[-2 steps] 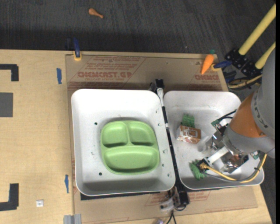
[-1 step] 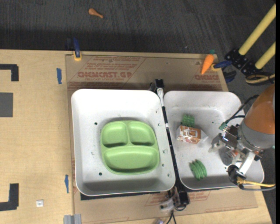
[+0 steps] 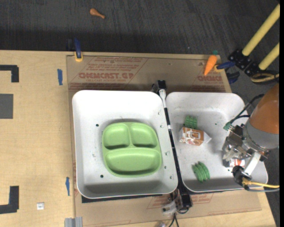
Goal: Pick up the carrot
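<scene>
The carrot [image 3: 210,64], orange with a small green top, lies on the brown board behind the right bin [image 3: 213,103], outside its back rim and next to a blue clamp. My gripper [image 3: 234,156] hangs low over the right side of the right bin, near its right wall, well in front of the carrot and apart from it. The grey wrist with its orange band rises from there toward the right edge of the view. No object shows in the gripper.
In the right bin lie a small green ridged piece [image 3: 191,121], an orange-and-white packet [image 3: 192,135] and another green ridged piece [image 3: 201,171]. The left bin [image 3: 88,111] holds a green divided plate [image 3: 131,148]. A small orange item [image 3: 96,13] lies on the dark floor.
</scene>
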